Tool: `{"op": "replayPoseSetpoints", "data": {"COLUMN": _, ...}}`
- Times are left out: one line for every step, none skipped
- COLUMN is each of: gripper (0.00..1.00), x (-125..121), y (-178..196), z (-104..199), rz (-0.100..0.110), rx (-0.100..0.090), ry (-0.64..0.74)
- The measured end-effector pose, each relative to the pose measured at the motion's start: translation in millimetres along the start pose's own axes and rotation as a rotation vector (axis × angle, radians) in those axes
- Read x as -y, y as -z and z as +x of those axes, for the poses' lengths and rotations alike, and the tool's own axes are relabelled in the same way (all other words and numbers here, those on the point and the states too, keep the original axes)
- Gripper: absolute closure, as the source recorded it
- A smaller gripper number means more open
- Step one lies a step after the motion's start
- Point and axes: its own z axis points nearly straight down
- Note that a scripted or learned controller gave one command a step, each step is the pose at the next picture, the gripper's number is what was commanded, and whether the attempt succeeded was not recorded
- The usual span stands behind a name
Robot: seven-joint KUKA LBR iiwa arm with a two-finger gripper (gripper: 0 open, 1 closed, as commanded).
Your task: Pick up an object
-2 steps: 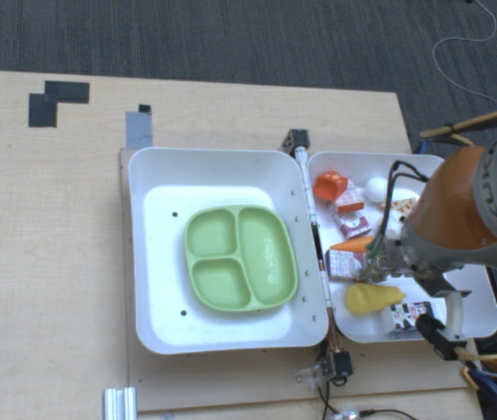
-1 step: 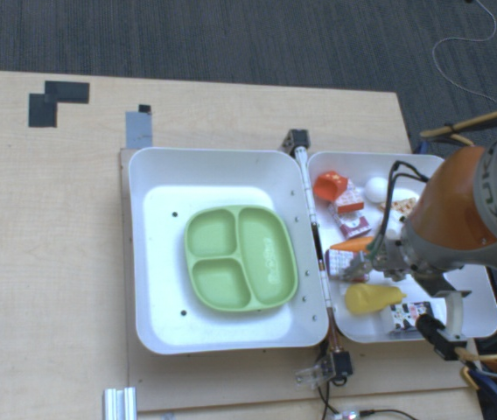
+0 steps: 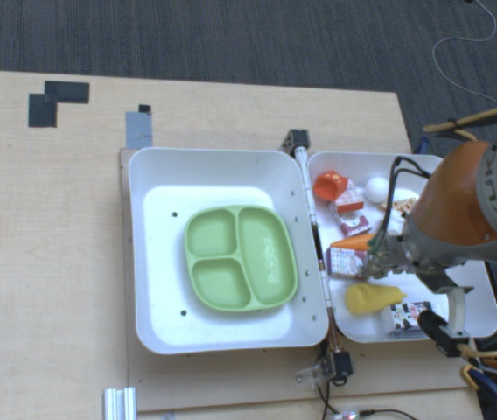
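Arm (image 3: 458, 208) reaches in over the right bin (image 3: 485, 322), orange band uppermost, wrist pointed down into the clutter. End effector (image 3: 373, 265) sits low among the objects, at the seam between an orange carrot-like piece (image 3: 352, 243) and a yellow lumpy toy (image 3: 371, 298). Its state cannot be told from here: the wrist body hides it, and nothing is visibly caught in it.

Right bin holds the candidates, crowded toward its left wall: a red-orange toy (image 3: 329, 185), a white ball (image 3: 377, 188), a small red-and-white packet (image 3: 350, 203), another printed packet (image 3: 353, 226), and a printed card (image 3: 406, 316) near the front. Packing is tight; several items touch, which probably explains the approach from above rather than from the side.

Left bin (image 3: 143, 234) carries a green divided tray (image 3: 241, 259), lying flat at centre, well apart from the arm. Likely a drop-off spot, though that is a guess.

Both bins rest side by side on the desk (image 3: 47, 234). Judged stage: descent or grasp attempt, lift not yet evident.
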Motion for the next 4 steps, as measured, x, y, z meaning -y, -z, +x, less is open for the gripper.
{"op": "replayPoseSetpoints", "data": {"gripper": 0.00, "x": 0.1, "y": -0.1, "z": 0.0, "rz": 0.000, "rx": 0.000, "ry": 0.000}}
{"op": "replayPoseSetpoints", "data": {"gripper": 0.00, "x": 7.8, "y": -26.6, "z": 0.4, "rz": 0.017, "rx": 0.003, "ry": -0.004}}
{"op": "replayPoseSetpoints", "data": {"gripper": 1.00, "x": 5.5, "y": -15.3, "z": 0.6, "rz": 0.012, "rx": 0.003, "ry": -0.003}}
{"op": "replayPoseSetpoints", "data": {"gripper": 0.00, "x": 5.5, "y": -15.4, "z": 0.6, "rz": 0.012, "rx": 0.003, "ry": -0.003}}
